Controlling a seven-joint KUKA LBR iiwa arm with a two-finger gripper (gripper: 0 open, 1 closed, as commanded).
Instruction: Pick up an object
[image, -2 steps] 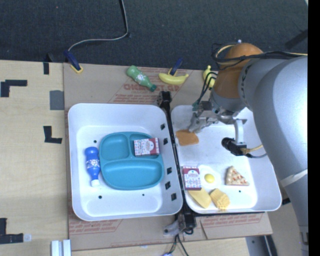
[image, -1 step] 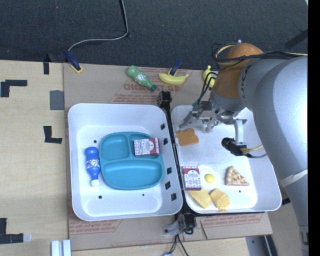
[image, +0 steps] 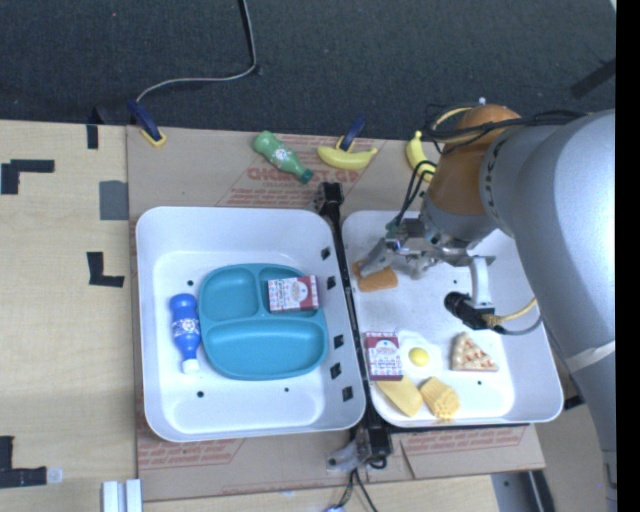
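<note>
While I watch from the fixed overhead camera, my gripper (image: 385, 262) sits low in the right bin (image: 530, 400), close to the divider between the two bins, and a tan, bread-like piece (image: 378, 280) lies right at its tip. I judge that piece to be the thing I am going for. It rests on the bin floor just below the gripper's end as the view shows it, touching or nearly touching the metal; its long axis runs roughly across the view, slightly tilted, pointing from the divider toward the arm's side. Whether the gripper is released or clenched on it I cannot tell: the wrist hardware and cables hide the tip, so I will not call this a hold.

Further from the gripper, toward the near edge of the same bin, I see a small red carton (image: 384, 357), a fried egg (image: 417, 355), a pizza slice (image: 472, 354), a yellow wedge (image: 402, 397) and a corn cob (image: 441, 398), all well apart from the tip. Across the divider, the left bin (image: 160, 400) carries a blue tray (image: 250, 350) with another carton (image: 292, 294) and a blue bottle (image: 184, 331) beside it.

My judgement: the coming move depends on the gripper straddling the bread piece across its short side, since it lies almost directly beneath.
</note>
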